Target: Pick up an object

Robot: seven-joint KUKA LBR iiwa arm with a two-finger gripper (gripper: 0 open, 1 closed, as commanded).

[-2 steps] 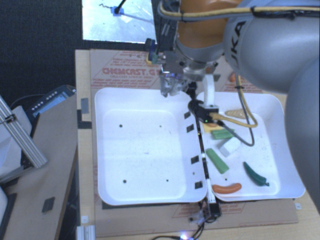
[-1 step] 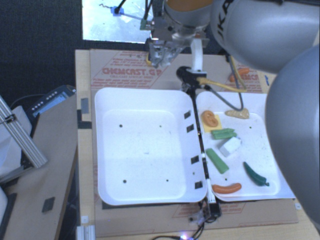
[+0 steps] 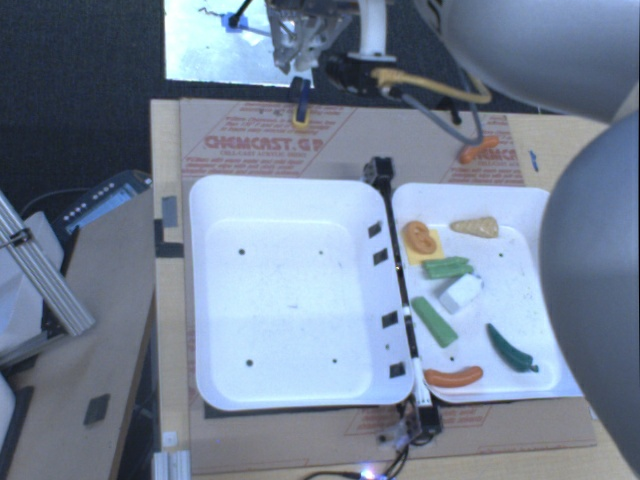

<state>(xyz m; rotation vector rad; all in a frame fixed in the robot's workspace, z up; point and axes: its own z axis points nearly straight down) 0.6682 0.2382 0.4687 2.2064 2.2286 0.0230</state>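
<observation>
My gripper [image 3: 298, 56] hangs high over the back edge of the bench, beyond the left bin [image 3: 215, 268] and far from the objects. The right bin [image 3: 530, 268] holds several toy foods: an orange round piece [image 3: 420, 236], a tan pastry [image 3: 475, 227], a green pod [image 3: 446, 266], a white block [image 3: 461, 293], a light green stick [image 3: 434, 321], a dark green pepper [image 3: 511, 348] and an orange sausage [image 3: 453, 376]. Nothing shows hanging under the gripper.
An orange carrot-like piece [image 3: 478, 150] lies on the cardboard behind the right bin. A small blue and yellow item [image 3: 300, 108] sits on the cardboard just below the gripper. The arm's grey body [image 3: 590, 218] covers the right side. A black divider [image 3: 395, 278] separates the bins.
</observation>
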